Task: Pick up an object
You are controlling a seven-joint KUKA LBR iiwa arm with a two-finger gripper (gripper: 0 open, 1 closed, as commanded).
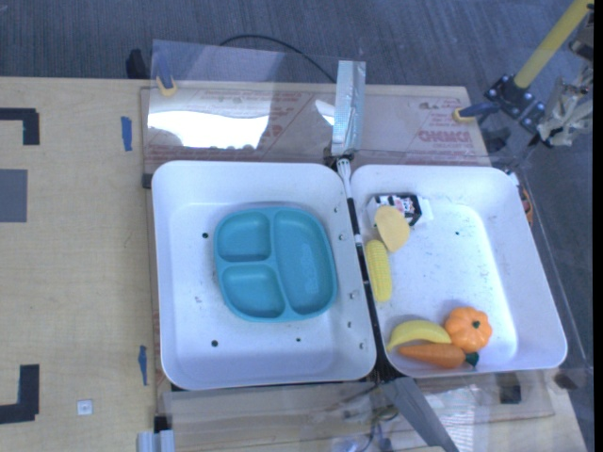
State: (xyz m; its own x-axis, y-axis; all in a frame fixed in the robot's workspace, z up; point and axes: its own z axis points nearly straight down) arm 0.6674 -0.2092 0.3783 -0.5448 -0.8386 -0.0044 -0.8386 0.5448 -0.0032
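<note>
grey carpet floor (283, 8); pale wooden bench (75, 252); clear panel (226, 111).

Two bins (179, 281) — one tray (275, 263), six toys (468, 328)

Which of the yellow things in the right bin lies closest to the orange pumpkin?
The banana. It lies at the near end of the right bin, touching the pumpkin, while the corn cob and the pale yellow piece lie farther back.

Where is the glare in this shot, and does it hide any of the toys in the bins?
In the camera view, the glare sits on the clear panel behind the left bin, a bright white streak; none falls on the toys. The corn, banana and small pumpkin in the right bin read clearly under soft, even light, with faint shadows; the whole view is slightly soft.
</note>
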